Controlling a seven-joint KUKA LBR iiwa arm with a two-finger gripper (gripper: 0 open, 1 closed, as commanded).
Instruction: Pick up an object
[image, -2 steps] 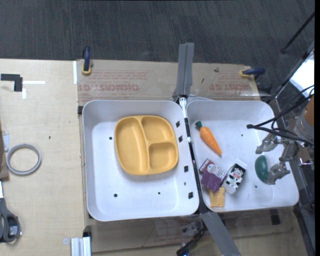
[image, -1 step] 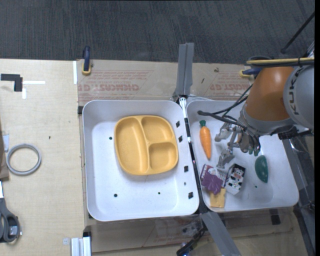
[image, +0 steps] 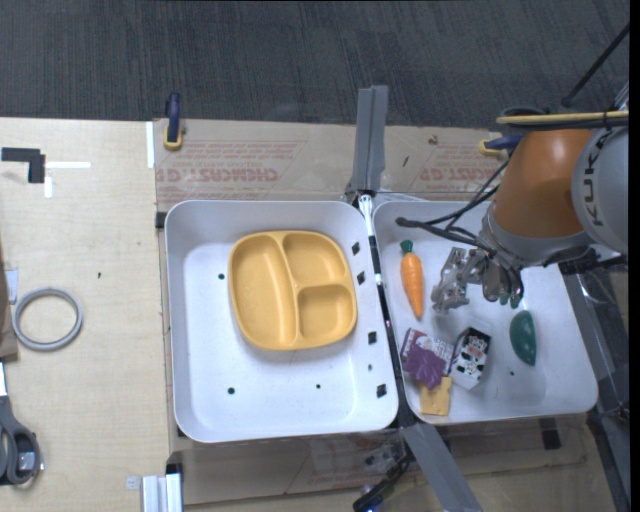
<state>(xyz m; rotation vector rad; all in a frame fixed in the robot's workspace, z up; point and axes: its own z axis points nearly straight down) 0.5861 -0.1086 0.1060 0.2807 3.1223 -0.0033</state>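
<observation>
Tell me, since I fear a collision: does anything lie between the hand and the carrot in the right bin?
Nothing visible does. The hand hangs just right of the carrot, with bare white bin floor between them. The purple packet and black-and-white toy lie nearer the camera, clear of that gap.

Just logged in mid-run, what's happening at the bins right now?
The grey KUKA arm with its two-finger gripper is reaching into the right white bin, hanging among the items with nothing seen between its fingers. Around it lie an orange toy carrot, a dark green oval piece, a purple packet and a small black-and-white box. The left white bin holds a yellow divided plate.
</observation>
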